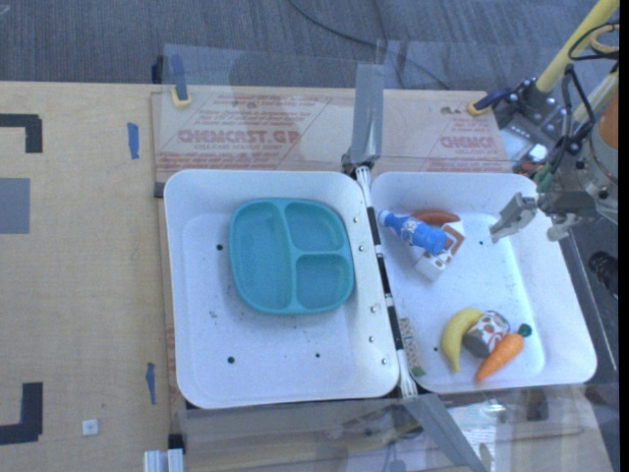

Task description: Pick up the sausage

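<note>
A light wooden bench (79, 293) carries two shallow white bins side by side, the left bin (197, 362) and the right bin (565, 342), touching along their inner rims. Blue tape strips (133, 140) sit near the bench's left part.

A pale wooden bench top (79, 293) is seen, marked with black squares and blue tape strips. Beyond its far edge, grey carpet-like floor (197, 8) is crossed by a dark cable (339, 23). Against the bench top's far side, a printed brown board (246, 136) is laid, apparently under clear sheeting.
</note>
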Tool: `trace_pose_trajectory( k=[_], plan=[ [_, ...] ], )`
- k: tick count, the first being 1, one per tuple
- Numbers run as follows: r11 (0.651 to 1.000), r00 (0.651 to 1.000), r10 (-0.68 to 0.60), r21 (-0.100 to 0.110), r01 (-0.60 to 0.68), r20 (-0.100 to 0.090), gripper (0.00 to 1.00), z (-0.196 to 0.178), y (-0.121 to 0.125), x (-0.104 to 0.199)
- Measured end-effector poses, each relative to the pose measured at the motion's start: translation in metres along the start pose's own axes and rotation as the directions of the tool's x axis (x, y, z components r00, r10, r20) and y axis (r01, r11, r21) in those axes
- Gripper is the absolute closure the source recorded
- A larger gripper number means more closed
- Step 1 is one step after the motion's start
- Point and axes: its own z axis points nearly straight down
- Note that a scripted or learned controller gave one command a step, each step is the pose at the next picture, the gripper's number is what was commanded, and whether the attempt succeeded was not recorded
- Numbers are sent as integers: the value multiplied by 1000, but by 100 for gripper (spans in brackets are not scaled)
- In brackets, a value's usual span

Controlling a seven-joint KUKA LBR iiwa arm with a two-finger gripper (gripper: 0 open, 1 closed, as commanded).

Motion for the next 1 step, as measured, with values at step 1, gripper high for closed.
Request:
trace_pose_trajectory(
  k=[1],
  plan=[
    [990, 990, 143, 1, -143, 0, 0, 157, -49, 6]
  ],
)
